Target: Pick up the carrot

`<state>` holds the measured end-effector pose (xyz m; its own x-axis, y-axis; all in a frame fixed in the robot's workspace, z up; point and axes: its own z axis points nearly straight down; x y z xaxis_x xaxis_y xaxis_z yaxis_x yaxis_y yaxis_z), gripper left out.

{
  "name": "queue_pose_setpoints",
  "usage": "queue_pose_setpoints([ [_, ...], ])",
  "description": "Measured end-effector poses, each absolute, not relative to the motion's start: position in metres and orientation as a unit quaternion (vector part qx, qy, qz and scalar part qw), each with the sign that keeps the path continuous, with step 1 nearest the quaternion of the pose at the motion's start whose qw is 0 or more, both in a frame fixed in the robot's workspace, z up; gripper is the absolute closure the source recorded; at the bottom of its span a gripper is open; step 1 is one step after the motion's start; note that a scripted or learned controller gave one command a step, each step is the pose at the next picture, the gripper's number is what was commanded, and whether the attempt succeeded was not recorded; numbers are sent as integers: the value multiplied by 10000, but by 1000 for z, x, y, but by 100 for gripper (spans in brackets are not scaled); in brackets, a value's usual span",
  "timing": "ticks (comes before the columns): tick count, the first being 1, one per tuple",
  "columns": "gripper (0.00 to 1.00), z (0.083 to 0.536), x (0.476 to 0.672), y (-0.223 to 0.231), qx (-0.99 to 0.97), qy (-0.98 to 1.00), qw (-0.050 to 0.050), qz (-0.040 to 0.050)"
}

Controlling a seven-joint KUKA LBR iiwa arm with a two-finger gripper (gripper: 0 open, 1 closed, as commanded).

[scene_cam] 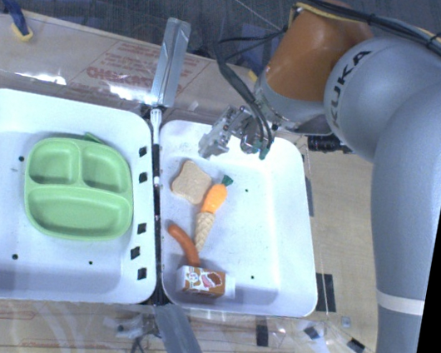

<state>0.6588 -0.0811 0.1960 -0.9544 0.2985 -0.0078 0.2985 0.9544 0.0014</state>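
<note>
The hand (236, 136) hangs over the right bin (280, 224), fingers apart, holding nothing. The carrot (215, 198) lies just below it, untouched.

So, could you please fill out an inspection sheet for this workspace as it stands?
Surface: two white bins side by side on the bench.
Job's things: carrot in the right bin, beside the bread slice.
Clutter: ice cream cone, sausage, small carton in the right bin; green divided plate in the left bin.
Grippers: gripper over the right bin's far edge, holding nothing.
Cables: black cables along the wrist.
Surroundings: grey carpet.
</note>
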Motion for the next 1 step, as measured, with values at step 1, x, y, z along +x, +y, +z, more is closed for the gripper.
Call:
queue_pose_setpoints([
  [1,100,217,637,-74,3154,9490,-6,-4],
])
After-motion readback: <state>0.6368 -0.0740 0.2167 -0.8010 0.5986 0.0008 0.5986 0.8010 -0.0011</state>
